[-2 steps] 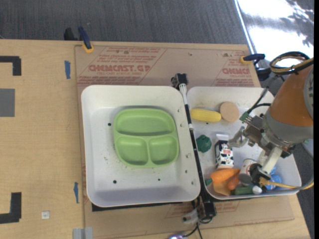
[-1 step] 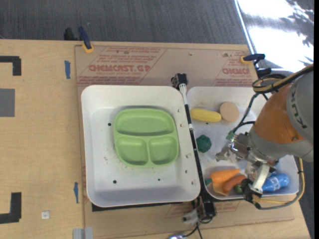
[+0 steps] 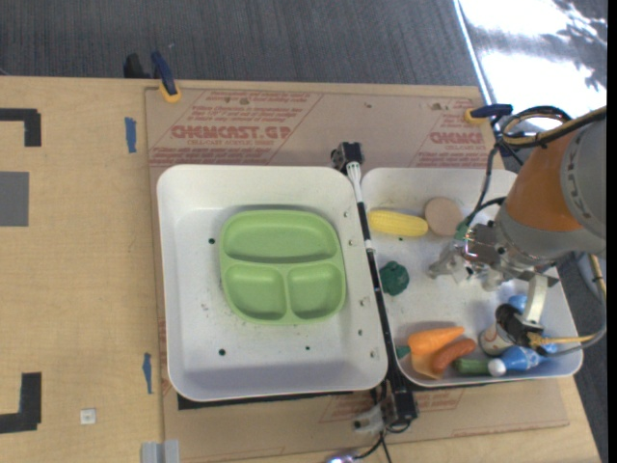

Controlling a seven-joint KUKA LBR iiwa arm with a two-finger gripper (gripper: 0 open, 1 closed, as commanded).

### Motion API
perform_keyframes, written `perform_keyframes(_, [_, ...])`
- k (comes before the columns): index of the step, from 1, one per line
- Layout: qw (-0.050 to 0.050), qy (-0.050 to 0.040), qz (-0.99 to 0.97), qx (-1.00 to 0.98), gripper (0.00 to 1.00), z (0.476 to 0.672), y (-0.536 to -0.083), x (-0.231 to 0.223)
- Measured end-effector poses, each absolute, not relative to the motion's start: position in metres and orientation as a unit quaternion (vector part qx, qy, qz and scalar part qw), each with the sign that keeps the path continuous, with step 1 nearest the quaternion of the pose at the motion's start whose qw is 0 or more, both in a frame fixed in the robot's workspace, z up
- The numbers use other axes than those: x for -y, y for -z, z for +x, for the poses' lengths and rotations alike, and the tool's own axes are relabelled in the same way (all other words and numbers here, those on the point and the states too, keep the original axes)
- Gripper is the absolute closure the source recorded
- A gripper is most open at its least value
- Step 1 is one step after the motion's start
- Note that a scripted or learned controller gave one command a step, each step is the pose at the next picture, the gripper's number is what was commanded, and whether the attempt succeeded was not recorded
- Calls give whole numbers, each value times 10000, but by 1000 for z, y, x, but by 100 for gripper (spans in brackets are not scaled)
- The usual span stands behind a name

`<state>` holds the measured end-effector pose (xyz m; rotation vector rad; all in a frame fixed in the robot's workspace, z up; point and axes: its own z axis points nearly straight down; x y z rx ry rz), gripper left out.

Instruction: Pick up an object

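**Over the right bin, the gripper hangs among small toy foods**

At the right bin's middle, the gripper sits low above the white floor, carried by the grey and orange arm that enters from the right. Nothing is seen held in it, and whether it is clenched or released cannot be told, since its metal parts blur together from this angle.

The loose objects all lie in that bin. A yellow corn-like piece lies on its side near the far left corner, with a tan round disc just beside it. A small dark green lump rests near the left wall. Along the near wall an orange carrot touches a reddish-orange piece, with a thin green stick and a blue piece in a row beyond them. The blue piece is partly covered by the robot's own hardware, and its shape is hard to make out.

The left bin holds a pale green divided plate with three compartments, lying flat at its centre.
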<state>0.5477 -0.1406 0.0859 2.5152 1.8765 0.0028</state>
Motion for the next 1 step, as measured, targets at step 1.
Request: perform_keyframes(1, [22,-9,6438,-7652,0,584,-86,147])
